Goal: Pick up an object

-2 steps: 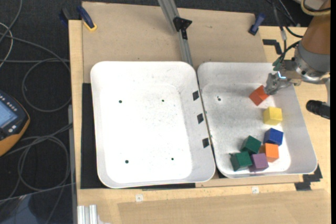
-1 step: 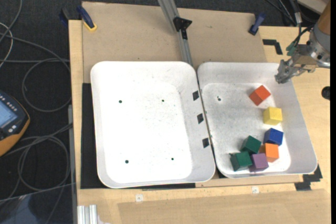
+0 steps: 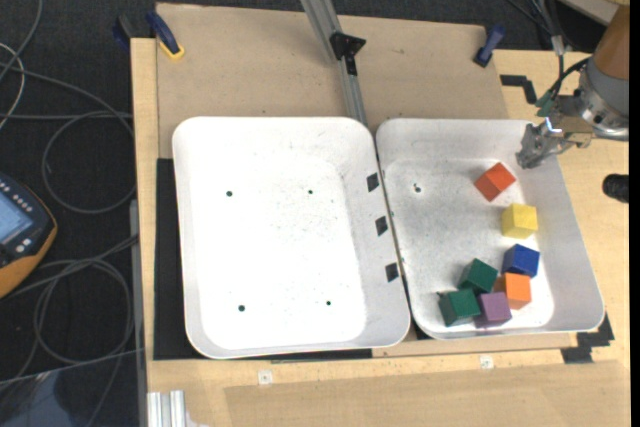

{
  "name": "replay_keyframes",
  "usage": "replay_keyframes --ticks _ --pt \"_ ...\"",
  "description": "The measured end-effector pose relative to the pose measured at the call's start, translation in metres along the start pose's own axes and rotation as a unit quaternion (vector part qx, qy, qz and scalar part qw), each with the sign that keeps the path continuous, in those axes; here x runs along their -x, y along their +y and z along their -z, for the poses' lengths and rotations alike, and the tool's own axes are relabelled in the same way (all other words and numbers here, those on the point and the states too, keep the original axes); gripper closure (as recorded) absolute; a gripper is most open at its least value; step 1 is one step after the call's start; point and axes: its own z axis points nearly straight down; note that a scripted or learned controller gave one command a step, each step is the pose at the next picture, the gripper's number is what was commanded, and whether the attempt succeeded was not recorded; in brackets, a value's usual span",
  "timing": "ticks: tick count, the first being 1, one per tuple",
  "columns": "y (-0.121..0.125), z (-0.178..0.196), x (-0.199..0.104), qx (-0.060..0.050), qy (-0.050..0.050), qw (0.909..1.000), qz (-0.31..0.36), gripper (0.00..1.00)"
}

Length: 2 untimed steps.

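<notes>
Nearest target is the red-orange cube (image 3: pixel 494 182), loose and tilted in the upper part of the right bin (image 3: pixel 440 215), apart from the other blocks; gripper (image 3: pixel 537 147) sits just up-right of it near the bin's far rim, holding nothing, finger opening can't be told from here. Risk: descending off-centre would clip a corner and skid the smooth hard cube across the slick speckled white floor. Remaining cubes, yellow cube (image 3: pixel 519 219) included, are crowded, so fingers could jam there.
</notes>
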Motion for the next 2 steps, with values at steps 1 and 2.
replay_keyframes --ticks 1,2 --pt "-0.010 -0.002 -0.060 0.000 0.001 1.0000 0.003 1.00" --pt "-0.016 0.009 -0.122 0.001 0.002 1.0000 0.003 1.00"
